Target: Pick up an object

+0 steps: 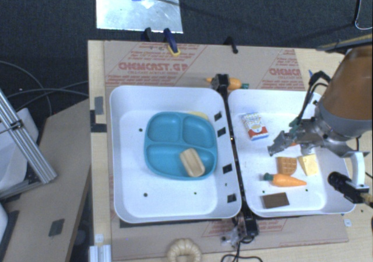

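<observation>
Waffle (pixel 286 165) lies ungrasped in the right bin (pixel 335 207) — pincer (pixel 278 145) hovers just above it, finger state indeterminate — pickup not yet done

My single fixed camera looks down on the bench (pixel 145 59) from above at a slant, far enough back to take in both white bins whole. The left bin (pixel 125 138) sits at the centre of the view; the right bin (pixel 326 199) runs toward its right edge. The bench's far edge lies toward the top, its near edge at the bottom. The arm (pixel 349 94) enters from my right. Dark floor frames the bench's far and left sides.
</observation>
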{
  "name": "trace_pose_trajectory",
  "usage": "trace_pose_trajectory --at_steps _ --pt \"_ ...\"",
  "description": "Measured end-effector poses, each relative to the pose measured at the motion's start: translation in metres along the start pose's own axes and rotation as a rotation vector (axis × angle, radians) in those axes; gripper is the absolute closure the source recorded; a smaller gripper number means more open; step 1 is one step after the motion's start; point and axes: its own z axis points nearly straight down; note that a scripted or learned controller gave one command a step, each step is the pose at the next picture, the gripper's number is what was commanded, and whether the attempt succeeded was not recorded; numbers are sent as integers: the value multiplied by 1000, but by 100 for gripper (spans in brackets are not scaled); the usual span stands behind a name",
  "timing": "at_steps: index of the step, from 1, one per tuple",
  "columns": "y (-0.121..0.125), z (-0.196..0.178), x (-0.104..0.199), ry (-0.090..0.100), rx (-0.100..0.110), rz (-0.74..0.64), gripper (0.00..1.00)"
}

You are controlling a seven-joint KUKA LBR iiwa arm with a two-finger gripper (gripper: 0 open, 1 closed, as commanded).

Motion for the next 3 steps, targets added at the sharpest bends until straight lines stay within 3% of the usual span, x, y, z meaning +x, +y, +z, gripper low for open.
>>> trace_pose_trajectory --at_steps 1,3 --pt "3 -6 0 -2 -12 -2 0" --pt "-12 97 7 0 -7 0 0"
